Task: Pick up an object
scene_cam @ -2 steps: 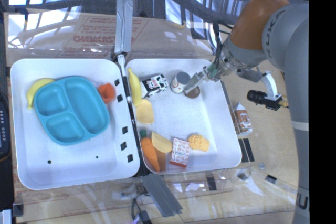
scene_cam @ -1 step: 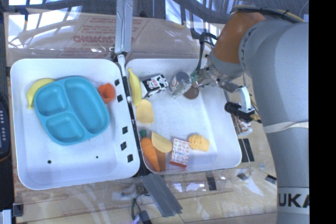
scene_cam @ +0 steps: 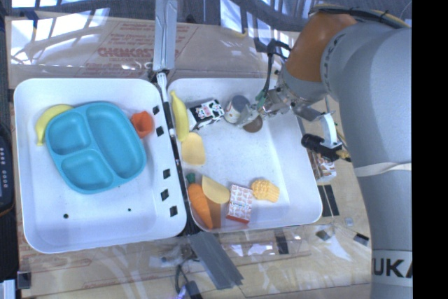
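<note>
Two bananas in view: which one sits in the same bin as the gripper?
The banana lying along the right bin's left wall. The other banana lies in the left bin, tucked beside the blue tray, far from the gripper.

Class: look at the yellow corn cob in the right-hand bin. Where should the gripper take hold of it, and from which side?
Probably grip the corn cob across its short width near the middle, coming straight down from above. It lies flat on the right bin floor, with bare floor above and to its right; the small carton crowds its left end.
</note>
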`<state>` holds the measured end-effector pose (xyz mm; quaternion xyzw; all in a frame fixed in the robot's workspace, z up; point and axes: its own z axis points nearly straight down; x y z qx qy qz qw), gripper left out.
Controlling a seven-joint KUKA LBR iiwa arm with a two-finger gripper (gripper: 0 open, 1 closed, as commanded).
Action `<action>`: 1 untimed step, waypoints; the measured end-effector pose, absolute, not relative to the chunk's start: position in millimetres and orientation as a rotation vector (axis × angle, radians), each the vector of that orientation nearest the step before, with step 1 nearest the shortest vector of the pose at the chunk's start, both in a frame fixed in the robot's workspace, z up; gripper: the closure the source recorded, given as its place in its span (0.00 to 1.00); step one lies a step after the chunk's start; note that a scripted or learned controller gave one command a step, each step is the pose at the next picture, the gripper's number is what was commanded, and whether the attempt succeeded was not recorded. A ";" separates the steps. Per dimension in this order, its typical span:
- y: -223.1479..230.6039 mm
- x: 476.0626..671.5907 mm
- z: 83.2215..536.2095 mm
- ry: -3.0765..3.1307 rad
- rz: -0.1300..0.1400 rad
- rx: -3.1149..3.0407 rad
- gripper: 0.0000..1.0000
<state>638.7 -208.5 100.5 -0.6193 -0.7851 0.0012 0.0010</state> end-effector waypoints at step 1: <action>-140.1 599.4 190.5 -2.481 -0.003 -1.930 1.00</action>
